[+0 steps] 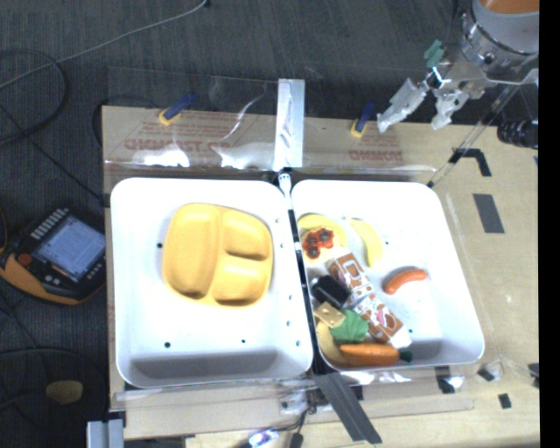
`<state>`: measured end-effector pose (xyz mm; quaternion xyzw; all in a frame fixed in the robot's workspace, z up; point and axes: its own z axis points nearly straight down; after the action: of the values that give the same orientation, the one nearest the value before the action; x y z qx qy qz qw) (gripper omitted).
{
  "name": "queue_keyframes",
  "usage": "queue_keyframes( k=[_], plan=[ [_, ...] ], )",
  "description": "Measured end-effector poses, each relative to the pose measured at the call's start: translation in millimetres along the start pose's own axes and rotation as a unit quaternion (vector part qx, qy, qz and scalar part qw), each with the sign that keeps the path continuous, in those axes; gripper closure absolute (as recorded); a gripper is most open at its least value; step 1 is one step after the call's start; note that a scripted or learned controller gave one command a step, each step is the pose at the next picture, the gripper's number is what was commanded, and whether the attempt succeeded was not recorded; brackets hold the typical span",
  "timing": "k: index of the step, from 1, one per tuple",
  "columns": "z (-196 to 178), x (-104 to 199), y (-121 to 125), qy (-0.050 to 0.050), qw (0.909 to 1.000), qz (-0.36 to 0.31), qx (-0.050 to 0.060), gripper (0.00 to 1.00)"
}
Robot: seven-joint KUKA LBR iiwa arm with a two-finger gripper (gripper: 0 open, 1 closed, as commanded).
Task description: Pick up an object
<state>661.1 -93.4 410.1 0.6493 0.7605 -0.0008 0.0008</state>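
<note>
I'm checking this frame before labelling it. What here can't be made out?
- The arm: cut off by the top edge.
- The gripper: whether its fingers are open is unclear.
- The pile of toy food in the right bin: pieces overlap, hiding some.
- The gadget beside the bench: screen too small to read.

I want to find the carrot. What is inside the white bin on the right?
The right bin holds a carrot at its front edge, a sausage, a banana and a snack packet. Whatever lies beneath the pile is covered.
</note>
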Motion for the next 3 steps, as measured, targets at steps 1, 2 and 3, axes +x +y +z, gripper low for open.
queue_keyframes(
  k=[1,2,3],
  plan=[
    [87,-51,-21,0.001,0.9905,0.138,0.002,0.00],
    [221,-72,-60,0.000,0.9765,0.215,0.002,0.00],
    [316,-46,-46,0.001,0.9896,0.144,0.000,0.00]
  ],
)
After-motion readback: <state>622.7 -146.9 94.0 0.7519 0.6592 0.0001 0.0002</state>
